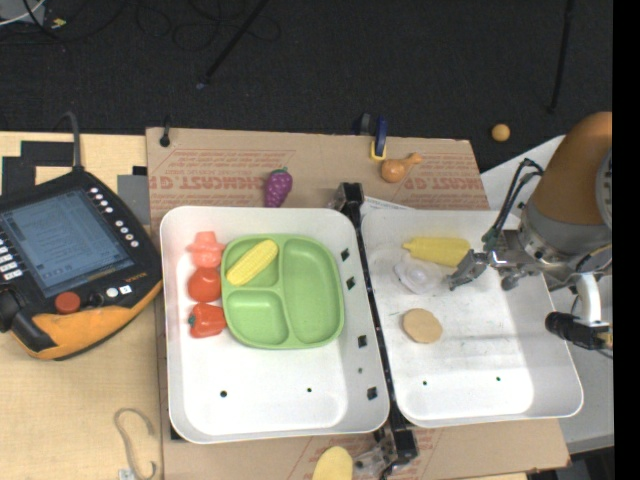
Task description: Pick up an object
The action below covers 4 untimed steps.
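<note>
- Yellow banana-ish thing (437, 250) is lying in the right bin (520, 393), up near the back wall.
- My gripper (466, 271) sits low just beside its right end, fingers spread apart, nothing between them.
- Tan round cookie (422, 325) lies a bit in front, mid-bin.
- Left bin (250, 408) has a green tray (300, 303) with a corn cob (250, 260) in it, red stuff alongside.
</note>
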### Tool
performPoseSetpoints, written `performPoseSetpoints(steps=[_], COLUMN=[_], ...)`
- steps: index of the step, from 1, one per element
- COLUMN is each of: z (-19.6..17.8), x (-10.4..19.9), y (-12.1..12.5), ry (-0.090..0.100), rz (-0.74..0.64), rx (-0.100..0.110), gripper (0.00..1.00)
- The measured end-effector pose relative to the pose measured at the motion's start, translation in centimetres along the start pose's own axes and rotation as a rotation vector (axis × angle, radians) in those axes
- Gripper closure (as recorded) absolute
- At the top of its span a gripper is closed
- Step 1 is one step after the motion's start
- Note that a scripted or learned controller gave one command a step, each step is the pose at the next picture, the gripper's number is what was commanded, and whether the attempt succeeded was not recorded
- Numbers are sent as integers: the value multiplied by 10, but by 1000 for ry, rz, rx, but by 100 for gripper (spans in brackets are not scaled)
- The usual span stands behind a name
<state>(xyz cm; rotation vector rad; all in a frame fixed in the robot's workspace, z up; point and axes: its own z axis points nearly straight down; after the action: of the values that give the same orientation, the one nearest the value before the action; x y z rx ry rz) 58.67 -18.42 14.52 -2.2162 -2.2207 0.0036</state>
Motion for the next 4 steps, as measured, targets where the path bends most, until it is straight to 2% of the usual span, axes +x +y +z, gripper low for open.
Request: performPoseSetpoints(steps=[1,2,3,4], z=[54,40,-2,-65], x=[3,2,3,5], y=[0,1,3,3], ry=[1,0,-2,-2], rz=[0,2,3,2], rx=[1,-2,-6,-9], gripper=[0,100,100,100])
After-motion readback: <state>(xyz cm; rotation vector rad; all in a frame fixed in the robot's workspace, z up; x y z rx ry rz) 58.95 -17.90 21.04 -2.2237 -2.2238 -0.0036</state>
